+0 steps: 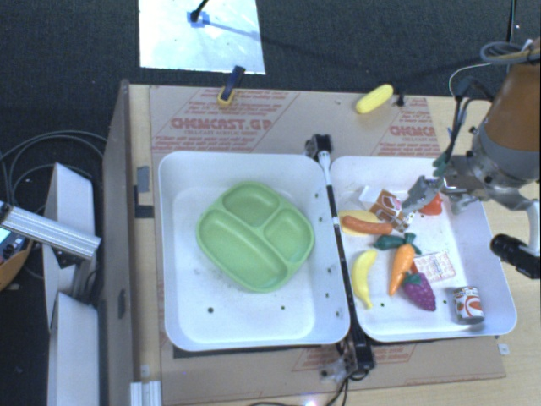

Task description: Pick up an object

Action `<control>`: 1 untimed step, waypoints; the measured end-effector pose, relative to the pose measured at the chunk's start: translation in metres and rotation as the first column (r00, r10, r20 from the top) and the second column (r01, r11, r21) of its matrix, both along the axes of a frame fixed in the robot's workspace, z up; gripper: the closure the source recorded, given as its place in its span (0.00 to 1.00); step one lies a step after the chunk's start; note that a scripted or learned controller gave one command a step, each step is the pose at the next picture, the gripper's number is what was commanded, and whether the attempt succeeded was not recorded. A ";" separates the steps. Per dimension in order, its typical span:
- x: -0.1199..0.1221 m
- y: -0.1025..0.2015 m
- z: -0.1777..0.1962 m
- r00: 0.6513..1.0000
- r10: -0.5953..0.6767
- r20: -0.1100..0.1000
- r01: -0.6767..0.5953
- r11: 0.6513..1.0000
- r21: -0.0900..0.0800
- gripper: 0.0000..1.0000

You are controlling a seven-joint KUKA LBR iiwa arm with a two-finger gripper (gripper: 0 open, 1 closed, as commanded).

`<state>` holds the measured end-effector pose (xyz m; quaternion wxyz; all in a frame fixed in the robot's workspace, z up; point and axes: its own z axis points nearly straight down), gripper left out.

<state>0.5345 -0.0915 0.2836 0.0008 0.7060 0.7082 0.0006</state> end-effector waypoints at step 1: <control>-0.006 -0.021 -0.112 1.000 -0.004 -0.008 0.004 1.000 0.001 0.00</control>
